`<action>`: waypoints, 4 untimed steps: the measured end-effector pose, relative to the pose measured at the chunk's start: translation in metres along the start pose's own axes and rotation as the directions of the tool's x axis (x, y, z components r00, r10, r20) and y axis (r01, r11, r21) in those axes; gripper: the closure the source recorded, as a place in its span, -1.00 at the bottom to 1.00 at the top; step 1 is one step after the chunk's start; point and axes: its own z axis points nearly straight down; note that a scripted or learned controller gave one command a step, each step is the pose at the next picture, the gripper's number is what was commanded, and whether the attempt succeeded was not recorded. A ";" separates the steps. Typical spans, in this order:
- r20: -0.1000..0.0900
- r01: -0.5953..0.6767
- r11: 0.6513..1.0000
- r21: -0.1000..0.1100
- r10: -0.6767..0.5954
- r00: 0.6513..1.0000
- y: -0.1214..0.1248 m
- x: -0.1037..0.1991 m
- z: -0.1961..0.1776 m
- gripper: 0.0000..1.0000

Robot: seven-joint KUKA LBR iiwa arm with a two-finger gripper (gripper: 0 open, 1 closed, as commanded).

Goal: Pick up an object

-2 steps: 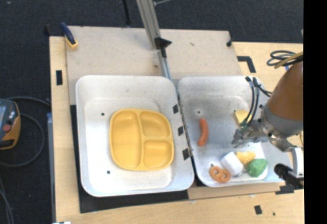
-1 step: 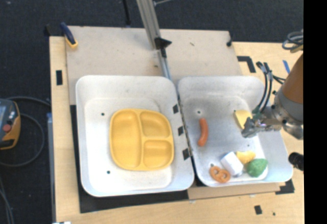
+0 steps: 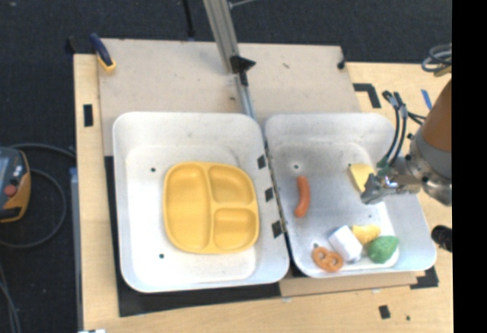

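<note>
My gripper [image 3: 375, 188] hangs over the right side of the right bin [image 3: 327, 134], right beside a yellow wedge-shaped piece [image 3: 359, 175] that lies just to its left. An orange sausage-shaped piece [image 3: 302, 196] lies in the bin's middle. Near the bin's front edge sit an orange pretzel [image 3: 327, 258], a white cylinder [image 3: 346, 242], a small yellow piece [image 3: 366, 233] and a green lumpy piece [image 3: 383, 248].
The left bin [image 3: 137, 149] holds a yellow divided plate [image 3: 211, 207]. A grey metal post [image 3: 221, 16] slants up from the back between the bins. A blue and yellow tool [image 3: 102, 52] lies at the bench's back left corner.
</note>
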 end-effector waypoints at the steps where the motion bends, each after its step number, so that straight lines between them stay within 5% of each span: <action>1: -0.002 0.004 1.000 0.000 -0.004 1.000 0.020 0.049 -0.012 1.00; 4: -0.002 0.004 1.000 0.002 -0.004 1.000 0.060 0.204 -0.009 1.00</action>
